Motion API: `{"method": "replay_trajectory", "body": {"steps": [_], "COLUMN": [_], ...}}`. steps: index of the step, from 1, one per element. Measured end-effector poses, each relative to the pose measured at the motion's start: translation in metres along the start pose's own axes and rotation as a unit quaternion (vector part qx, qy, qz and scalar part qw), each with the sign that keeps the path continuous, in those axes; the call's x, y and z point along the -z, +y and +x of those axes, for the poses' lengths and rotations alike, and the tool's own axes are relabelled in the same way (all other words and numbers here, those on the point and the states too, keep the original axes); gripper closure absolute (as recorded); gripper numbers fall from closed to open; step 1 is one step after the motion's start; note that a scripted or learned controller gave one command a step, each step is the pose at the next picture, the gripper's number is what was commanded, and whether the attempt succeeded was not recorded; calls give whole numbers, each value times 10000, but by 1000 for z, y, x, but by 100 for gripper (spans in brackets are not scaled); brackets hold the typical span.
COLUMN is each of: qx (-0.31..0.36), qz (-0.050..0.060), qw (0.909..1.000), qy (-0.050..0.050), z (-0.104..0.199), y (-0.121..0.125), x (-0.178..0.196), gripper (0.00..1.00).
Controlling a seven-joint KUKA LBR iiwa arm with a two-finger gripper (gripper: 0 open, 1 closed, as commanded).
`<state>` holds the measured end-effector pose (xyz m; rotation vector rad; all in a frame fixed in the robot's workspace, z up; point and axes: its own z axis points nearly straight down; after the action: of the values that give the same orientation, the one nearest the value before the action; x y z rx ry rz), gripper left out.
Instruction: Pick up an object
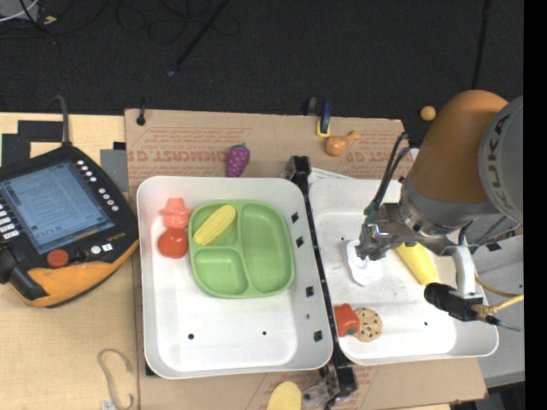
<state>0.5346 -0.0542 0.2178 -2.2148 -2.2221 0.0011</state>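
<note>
My gripper (371,248) hangs low in the right bin (444,336), near that bin's middle left. Directly beneath it lies a small white object (366,270), which it touches or nearly touches. A yellow banana-like piece (417,261) lies just right of the gripper. At the bin's front left corner a red block (345,319) sits next to a round cookie (368,324).
The left bin (171,331) holds a green divided plate (256,259) with a yellow corn cob (213,223) on it, and a red-and-pink toy (173,229) beside it. Purple grapes (238,159), an orange toy (340,142) and a tablet pendant (55,216) lie outside the bins.
</note>
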Motion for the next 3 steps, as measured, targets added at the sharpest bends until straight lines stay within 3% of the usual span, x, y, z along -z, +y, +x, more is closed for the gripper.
{"method": "replay_trajectory", "body": {"steps": [1, 2, 3], "qx": [6, -4, -8], "qz": [-13, -5, -6], "qw": [10000, 10000, 10000], "qy": [-1, -7, -7], "z": [56, 101, 136], "y": [17, 33, 43], "x": [12, 1, -1], "gripper": [100, 100, 100]}}
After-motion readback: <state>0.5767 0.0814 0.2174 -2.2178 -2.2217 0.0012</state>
